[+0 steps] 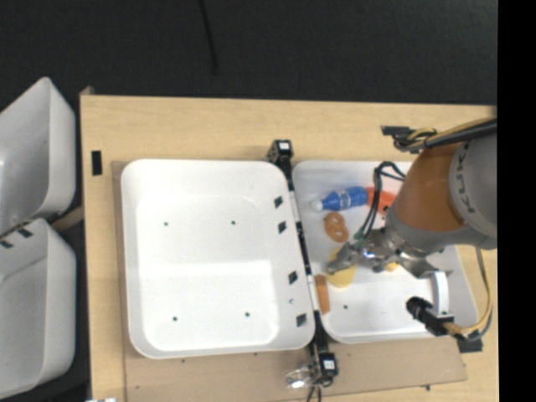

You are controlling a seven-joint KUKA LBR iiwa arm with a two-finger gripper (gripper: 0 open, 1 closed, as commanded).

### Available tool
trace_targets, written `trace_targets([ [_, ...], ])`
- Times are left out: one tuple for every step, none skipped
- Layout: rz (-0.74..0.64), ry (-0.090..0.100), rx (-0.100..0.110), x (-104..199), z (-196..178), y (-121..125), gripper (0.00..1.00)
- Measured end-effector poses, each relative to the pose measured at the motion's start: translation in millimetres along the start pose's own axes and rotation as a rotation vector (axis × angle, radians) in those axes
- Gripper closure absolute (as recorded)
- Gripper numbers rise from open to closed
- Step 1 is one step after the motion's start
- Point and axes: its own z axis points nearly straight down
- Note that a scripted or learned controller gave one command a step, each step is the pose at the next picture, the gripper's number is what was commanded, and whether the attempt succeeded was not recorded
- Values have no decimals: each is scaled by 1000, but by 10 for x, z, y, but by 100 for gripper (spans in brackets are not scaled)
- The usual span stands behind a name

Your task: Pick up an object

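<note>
Pincer (345,262) lowered into right bin (381,325) over yellow object (341,278) — presumably for grasping | finger state cannot be told

Arm (435,199) hides part of the right bin (352,329); small yellow object (341,277) unidentifiable.

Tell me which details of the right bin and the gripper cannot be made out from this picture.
- Gripper: its state is too small and blurred in the camera view to judge.
- Pale yellow rounded object: partly covered by the gripper, so contact is unclear.
- Right shallow white bin: its far right part is hidden by the grey and orange arm.
- Small brown oval object: too blurred to identify.
</note>
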Motion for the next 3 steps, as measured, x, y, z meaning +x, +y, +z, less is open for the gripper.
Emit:
trace_targets([
  [0, -8, -24, -354, -1674, 119, 0],
  [2, 1, 5, -305, 15, -417, 0],
  [-7, -5, -22, -271, -1225, 267, 0],
])
